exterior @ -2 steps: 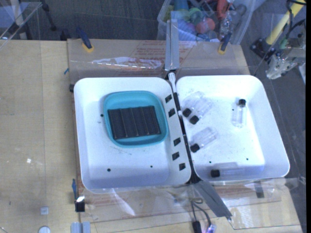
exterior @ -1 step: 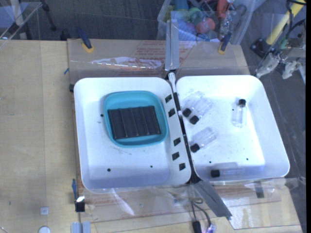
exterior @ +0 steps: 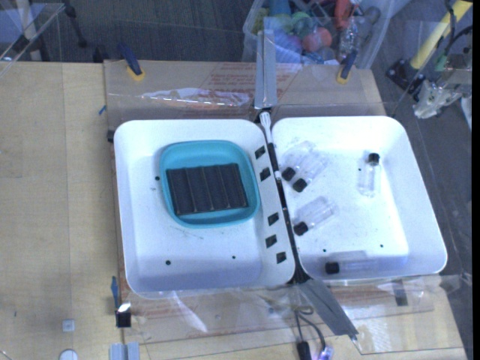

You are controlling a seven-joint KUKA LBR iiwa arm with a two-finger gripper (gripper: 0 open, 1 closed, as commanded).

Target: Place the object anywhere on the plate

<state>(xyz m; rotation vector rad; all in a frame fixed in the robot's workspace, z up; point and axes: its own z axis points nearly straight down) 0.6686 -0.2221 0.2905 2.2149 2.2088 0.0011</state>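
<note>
A teal plate point(exterior: 171, 158) with rounded corners lies in the left white bin point(exterior: 135, 223). A dark ridged rectangular slab point(exterior: 206, 188) lies flat on it and covers most of its middle. Several clear vials with black caps lie in the right white bin point(exterior: 405, 201): a pair point(exterior: 306, 162) near the divider, one point(exterior: 315, 214) below them, one point(exterior: 367, 174) toward the right, and one point(exterior: 352, 264) along the front wall.
The two bins meet at a raised divider point(exterior: 271, 201) with black marks. Behind the bins, a clear tub point(exterior: 322, 13) holds colourful toys. Blue clamps point(exterior: 133, 67) sit at the back of the bench. Cables and hardware point(exterior: 435, 88) stand at the far right.
</note>
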